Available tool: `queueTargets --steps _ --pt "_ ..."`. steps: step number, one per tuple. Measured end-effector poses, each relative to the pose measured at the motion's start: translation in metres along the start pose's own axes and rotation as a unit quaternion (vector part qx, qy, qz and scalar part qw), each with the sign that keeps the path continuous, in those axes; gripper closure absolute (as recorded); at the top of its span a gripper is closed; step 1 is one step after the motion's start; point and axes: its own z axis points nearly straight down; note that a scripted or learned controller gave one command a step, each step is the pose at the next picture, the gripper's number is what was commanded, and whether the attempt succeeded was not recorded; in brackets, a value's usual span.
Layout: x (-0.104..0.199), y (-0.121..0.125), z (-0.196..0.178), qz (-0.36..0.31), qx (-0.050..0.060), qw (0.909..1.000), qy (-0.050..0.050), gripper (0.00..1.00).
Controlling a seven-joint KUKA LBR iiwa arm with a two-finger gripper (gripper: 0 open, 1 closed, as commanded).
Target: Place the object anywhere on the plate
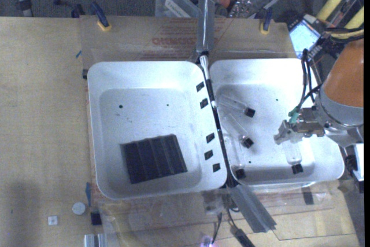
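Looking down on my bench, I see two shallow white bins side by side. The left bin (110,87) holds a dark, ridged rectangular plate (155,158) lying flat near its front. The right bin (272,75) holds several small clear tubes with black caps: one (238,107) toward the back, one (238,131) in the middle, one (235,165) by the front left corner, and one (292,158) near the front, which I take to be the object.

My arm (347,84) reaches in from the right, orange band above the wrist, with the gripper (287,131) low over the right bin, just behind that front tube. I cannot tell how its tips stand, and I see nothing held.

To do this step well, I judge I should centre over the tube's clear body, align across its narrow width, and descend fully to the floor before closing, since it looks slippery. Then I would lift well above the divider (209,118) between the bins before crossing to the plate.
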Motion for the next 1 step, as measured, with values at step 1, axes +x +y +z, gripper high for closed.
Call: queueTargets --steps 1 --pt "0.1256 0.0988 0.0315 0.081 0.000 0.9967 -0.001 1.00"
